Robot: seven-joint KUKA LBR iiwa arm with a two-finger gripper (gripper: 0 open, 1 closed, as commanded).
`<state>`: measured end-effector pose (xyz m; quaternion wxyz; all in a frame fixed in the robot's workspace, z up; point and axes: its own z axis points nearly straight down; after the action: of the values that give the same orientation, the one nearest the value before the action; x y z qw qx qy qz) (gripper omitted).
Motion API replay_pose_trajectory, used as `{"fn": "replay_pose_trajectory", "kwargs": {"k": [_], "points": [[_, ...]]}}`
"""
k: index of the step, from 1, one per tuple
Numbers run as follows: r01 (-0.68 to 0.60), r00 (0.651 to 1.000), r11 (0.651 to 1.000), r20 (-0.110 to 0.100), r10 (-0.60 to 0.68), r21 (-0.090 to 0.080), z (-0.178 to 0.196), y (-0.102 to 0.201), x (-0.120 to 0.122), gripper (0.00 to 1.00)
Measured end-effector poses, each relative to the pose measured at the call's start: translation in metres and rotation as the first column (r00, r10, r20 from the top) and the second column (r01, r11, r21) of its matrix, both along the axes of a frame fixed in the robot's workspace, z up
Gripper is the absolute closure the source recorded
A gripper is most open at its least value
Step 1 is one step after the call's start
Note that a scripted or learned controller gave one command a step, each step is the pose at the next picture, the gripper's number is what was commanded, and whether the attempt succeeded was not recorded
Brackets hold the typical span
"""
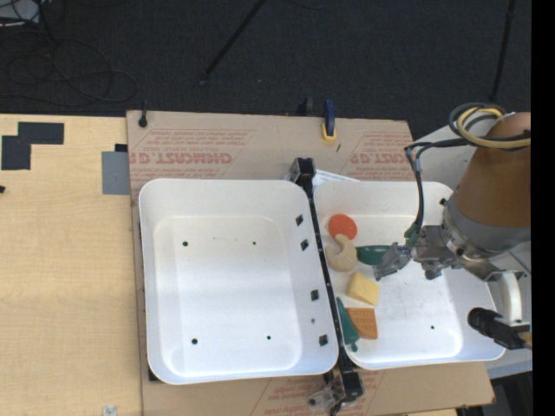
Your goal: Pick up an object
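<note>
Nearest the camera, an orange-brown block (363,322) lay by the right bin's (434,341) front-left corner, beside a yellow wedge (364,289), a beige piece (343,254) and an orange disc (342,226). Claw (388,263) sat low over a dark green object (373,253); whether it was open or closed could not be told. Risks, as judged: the crowded cluster and the divider (314,258) nearby could cause a nudge, a glancing grip, or a miss.
</note>
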<state>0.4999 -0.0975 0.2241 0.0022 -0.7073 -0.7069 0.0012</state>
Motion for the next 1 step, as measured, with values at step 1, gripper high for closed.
{"fn": "replay_pose_trajectory", "kwargs": {"k": [1], "points": [[-0.001, 1.000, 1.000, -0.008, 0.001, 0.001, -0.1296, 0.0044, 0.0210, 0.00]]}}
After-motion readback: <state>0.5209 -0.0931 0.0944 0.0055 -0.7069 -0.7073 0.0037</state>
